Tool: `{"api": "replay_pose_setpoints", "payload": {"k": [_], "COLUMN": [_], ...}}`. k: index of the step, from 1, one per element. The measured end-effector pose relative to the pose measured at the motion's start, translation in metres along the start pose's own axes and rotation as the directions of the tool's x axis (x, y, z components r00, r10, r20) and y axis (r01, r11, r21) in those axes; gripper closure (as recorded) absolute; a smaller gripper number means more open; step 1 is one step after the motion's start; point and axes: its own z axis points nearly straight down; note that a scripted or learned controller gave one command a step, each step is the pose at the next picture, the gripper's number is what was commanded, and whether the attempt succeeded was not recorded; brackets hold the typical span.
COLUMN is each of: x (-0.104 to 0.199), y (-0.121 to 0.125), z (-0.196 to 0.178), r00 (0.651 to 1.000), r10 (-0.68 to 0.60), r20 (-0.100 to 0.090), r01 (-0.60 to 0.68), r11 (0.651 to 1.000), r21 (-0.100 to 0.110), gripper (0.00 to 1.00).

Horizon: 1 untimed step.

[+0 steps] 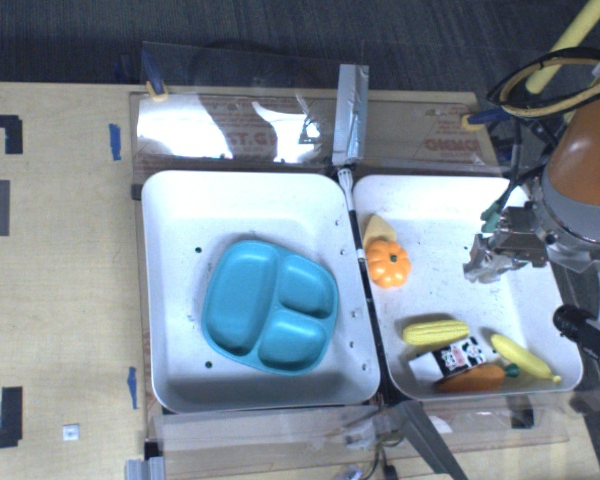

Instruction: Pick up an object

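Corn cob (436,331) lies lengthwise left-right in right bin (430,208).

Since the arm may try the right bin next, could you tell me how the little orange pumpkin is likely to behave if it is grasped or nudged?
The orange pumpkin looks rounded, so a nudge would probably roll it. Its skin looks smooth and may slip from a pinch. It lies by the right bin's left wall, touching a yellow piece, so a push may move both.

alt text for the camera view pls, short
Gripper hangs over the right bin, which holds a small orange pumpkin, corn cob, banana and carrot. Left bin holds a blue divided plate.
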Motion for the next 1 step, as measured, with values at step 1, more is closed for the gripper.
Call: {"api": "replay_pose_setpoints", "payload": {"k": [1], "x": [0.0315], "y": [0.0253], "z": [0.0032], "r00": [1.000], "r10": [-0.026], "r20": [0.000], "r01": [0.026], "r11": [1.000], "r21": [0.003], "gripper": [1.00]}}
